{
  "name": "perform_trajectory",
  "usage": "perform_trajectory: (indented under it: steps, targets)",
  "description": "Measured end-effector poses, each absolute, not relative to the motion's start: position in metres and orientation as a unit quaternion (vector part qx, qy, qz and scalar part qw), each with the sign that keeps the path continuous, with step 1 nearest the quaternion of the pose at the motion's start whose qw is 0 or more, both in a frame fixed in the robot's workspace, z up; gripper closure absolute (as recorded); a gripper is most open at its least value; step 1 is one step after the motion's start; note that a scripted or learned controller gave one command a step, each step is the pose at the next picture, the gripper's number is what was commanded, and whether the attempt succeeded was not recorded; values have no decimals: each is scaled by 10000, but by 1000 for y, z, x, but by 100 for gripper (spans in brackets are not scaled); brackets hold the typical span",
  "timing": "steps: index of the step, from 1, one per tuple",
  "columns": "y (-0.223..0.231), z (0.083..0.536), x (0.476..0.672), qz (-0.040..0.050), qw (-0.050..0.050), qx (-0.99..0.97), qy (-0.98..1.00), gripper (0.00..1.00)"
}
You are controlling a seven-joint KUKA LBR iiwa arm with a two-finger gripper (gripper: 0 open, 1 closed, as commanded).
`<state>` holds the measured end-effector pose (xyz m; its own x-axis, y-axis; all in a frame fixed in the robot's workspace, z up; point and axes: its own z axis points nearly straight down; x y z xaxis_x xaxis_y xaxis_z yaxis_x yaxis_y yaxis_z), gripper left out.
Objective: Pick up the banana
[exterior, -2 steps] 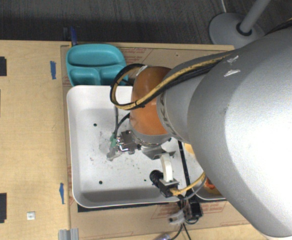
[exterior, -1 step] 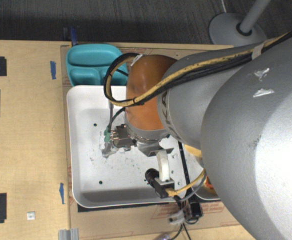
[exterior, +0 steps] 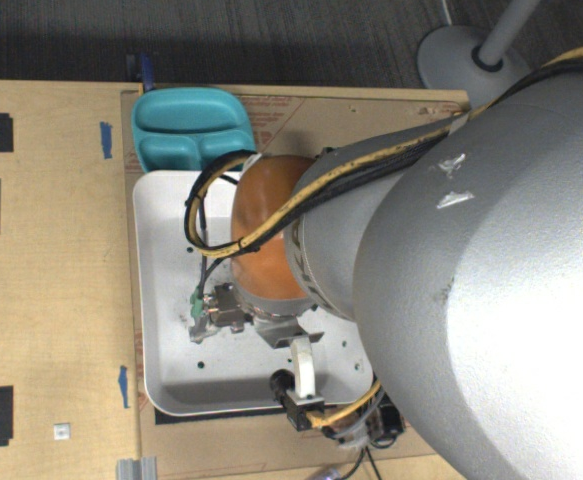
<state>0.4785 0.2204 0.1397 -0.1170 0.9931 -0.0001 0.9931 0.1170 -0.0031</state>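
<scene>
The grey arm with its orange band (exterior: 266, 228) reaches in from the right and hangs over the left white bin (exterior: 161, 268). Its wrist and the gripper mount (exterior: 221, 308) cover the middle of that bin, and the arm's own body hides the fingers. A black and yellow cable (exterior: 199, 208) loops off the wrist. I see no banana on the bare parts of the bin; whatever lies under the arm is hidden.
A teal plastic tray (exterior: 191, 128) stands just beyond the bin's far edge. The cardboard-coloured bench (exterior: 51, 268) stretches to the left with black and blue tape marks. The arm's large grey body (exterior: 491, 288) hides the right side of the view.
</scene>
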Motion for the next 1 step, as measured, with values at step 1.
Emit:
perform_trajectory:
  steps: [1]
  targets:
    - [217, 99, 480, 23, 15, -7906, -6123, 0]
